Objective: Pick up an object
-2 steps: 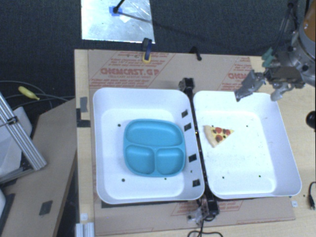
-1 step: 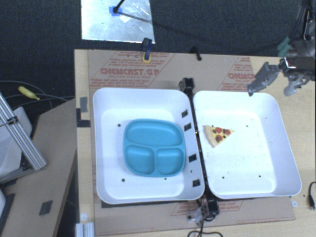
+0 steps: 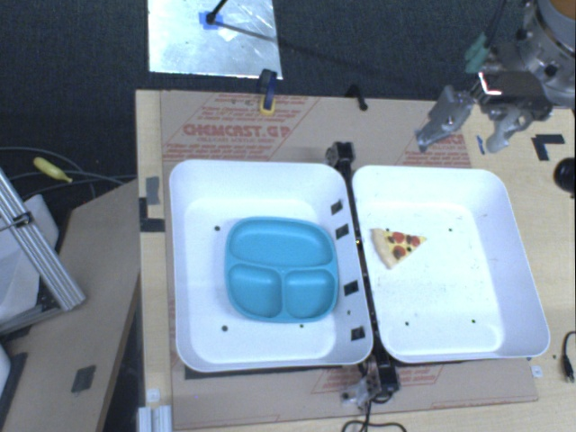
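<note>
One pizza slice (image 3: 397, 245) in right bin (image 3: 504, 268); pincer (image 3: 470, 128) seemingly open above.

Two shallow white plastic bins sit side by side. One blue three-compartment plastic tray (image 3: 281, 269) lies in the left bin (image 3: 193, 241). One small wedge, apparently a toy pizza slice (image 3: 396, 245), lies in the right bin (image 3: 504, 268), right of the tray.

Arm end and gripper, far right of scene.
Gripper (image 3: 470, 126): two pale grey metallic fingers (image 3: 439, 122), spread apart, beneath a grey metal wrist block. Dark cables run along the wrist; a teal fitting sits on its left side. Orange band partly visible above.
</note>
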